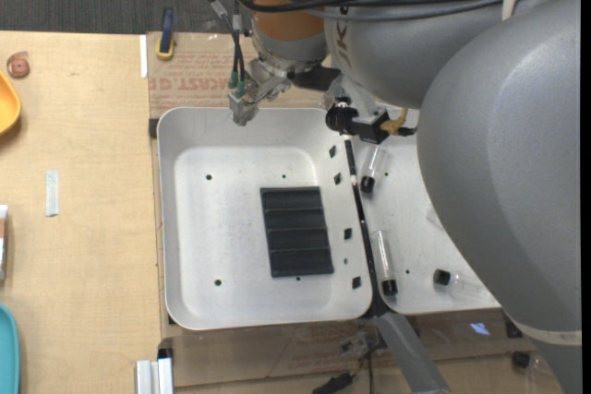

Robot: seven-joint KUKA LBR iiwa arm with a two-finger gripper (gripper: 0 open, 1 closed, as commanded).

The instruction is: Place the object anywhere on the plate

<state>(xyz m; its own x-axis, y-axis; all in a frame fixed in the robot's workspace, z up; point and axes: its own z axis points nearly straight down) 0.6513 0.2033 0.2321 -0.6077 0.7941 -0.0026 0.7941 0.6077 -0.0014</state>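
Pale wooden bench (pixel 83 198) runs down the frame's left beside my left white bin (pixel 185 291), where the black ridged object (pixel 296 232) lies flat mid-bin, unlifted, while my gripper (pixel 244 111) hangs at the upper rim carrying nothing visible, so I judge the placing barely begun.

A black ribbed slab (pixel 297 232) is lying flat in the middle of the left white bin (pixel 185 198), its long side running front to back. On the wooden bench (pixel 83 125) to the left, a small pale strip (pixel 53 194) is lying alone, and a blue-handled clamp (pixel 166 31) is sitting at the bench's far edge beside a sheet of printed cardboard (pixel 189 74).
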